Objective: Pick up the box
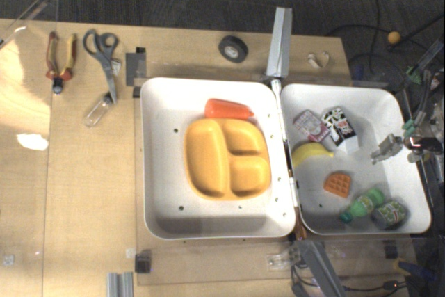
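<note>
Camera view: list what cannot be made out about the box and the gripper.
- Gripper: cut off by the right edge; too small to tell finger state.
- Box: print too small to read; its lower side is hidden by its own tilt.
- Carrot: lower edge hidden by the yellow tray.

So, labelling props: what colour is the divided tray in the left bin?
Yellow-orange, in the camera view: the divided plastic tray.

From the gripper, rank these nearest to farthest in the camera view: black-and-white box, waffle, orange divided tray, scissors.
From the gripper:
1. Black-and-white box, right bin, upper middle.
2. Waffle, right bin, lower; nearly a tie with the box.
3. Orange divided tray, left bin.
4. Scissors, bench, far left.
</note>
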